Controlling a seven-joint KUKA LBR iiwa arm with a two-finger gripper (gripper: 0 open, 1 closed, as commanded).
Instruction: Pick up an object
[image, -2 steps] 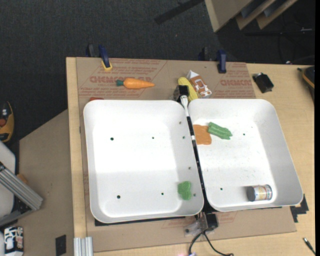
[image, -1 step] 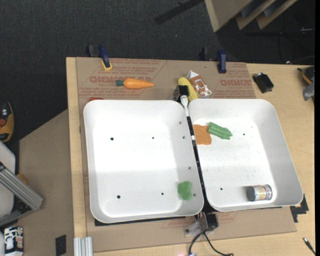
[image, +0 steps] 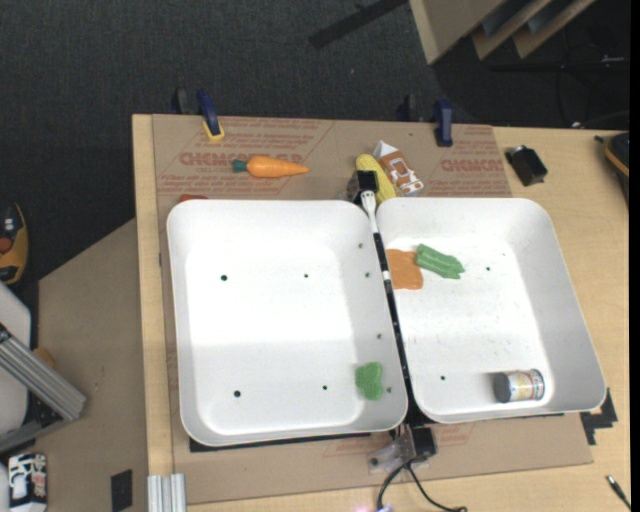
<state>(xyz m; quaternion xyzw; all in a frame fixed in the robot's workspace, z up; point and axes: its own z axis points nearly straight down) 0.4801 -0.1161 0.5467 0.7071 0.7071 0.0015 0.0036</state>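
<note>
Whether the jaws stand apart or together cannot be told from the camera view.

Nearest the camera, a small silver can (image: 518, 386) with a yellow label lies on its side in the near corner of the right bin (image: 560, 270), well apart from the other pieces. Just across the divide, a lumpy green toy (image: 370, 381) sits in the near right corner of the left bin (image: 200, 300), close to its wall.

Farther back in the right bin, a flat orange piece (image: 404, 269) rests by the left wall, with a green leafy piece (image: 438, 262) touching its far right side.

Beyond the bins, on the cardboard sheet (image: 160, 160), lie a toy carrot (image: 272, 168), a yellow toy (image: 370, 170) and an orange-and-white packet (image: 400, 172) just beside it. Two blue clamps (image: 210, 115) grip the far edge.
</note>
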